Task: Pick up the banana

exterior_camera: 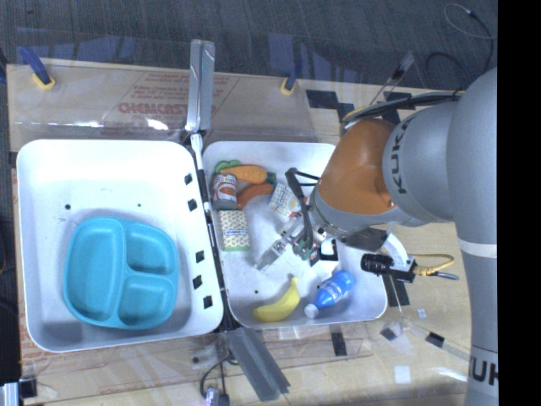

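Note:
The yellow banana [280, 303] lies curved near the front wall of the right bin [363, 309], next to a blue bottle [331, 292]. My gripper [292, 250] hangs over the middle of that bin, just behind and above the banana and apart from it. Its fingers stand open with nothing between them. The grey arm with its orange band [359, 176] reaches in from the right and hides the bin's right side.
At the back of the right bin lie a carrot [248, 173], a small can [224, 189], a brown sausage [254, 192], a packet [280, 196] and a waffle-like square [234, 229]. The left bin [42, 167] holds a blue divided plate [122, 271].

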You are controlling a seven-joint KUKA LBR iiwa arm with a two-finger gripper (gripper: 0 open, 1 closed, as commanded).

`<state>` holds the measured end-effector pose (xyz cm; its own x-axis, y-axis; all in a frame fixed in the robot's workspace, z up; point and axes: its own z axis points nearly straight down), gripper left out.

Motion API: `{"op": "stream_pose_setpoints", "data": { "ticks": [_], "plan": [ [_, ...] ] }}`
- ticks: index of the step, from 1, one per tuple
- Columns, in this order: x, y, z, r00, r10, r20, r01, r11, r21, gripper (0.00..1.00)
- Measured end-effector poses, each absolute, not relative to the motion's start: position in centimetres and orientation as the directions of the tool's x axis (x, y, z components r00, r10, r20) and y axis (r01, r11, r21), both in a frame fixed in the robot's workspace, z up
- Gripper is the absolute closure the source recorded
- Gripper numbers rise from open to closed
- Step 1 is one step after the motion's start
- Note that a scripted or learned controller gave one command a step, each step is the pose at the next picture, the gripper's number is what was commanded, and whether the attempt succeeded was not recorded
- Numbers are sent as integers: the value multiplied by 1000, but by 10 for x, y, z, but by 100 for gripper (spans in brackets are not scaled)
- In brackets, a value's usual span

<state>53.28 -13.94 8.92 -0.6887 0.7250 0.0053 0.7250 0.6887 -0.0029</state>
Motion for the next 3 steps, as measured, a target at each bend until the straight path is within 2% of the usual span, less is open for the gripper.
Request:
{"op": "stream_pose_setpoints", "data": {
  "ticks": [1, 2, 3],
  "plan": [
    [476, -120, 89, -658, 753, 6, 753, 658, -3, 0],
    [477, -119, 96, -662, 749, 9, 749, 662, -5, 100],
    [486, -63, 189, -242, 970, 2, 970, 242, -4, 100]
  ]
}}
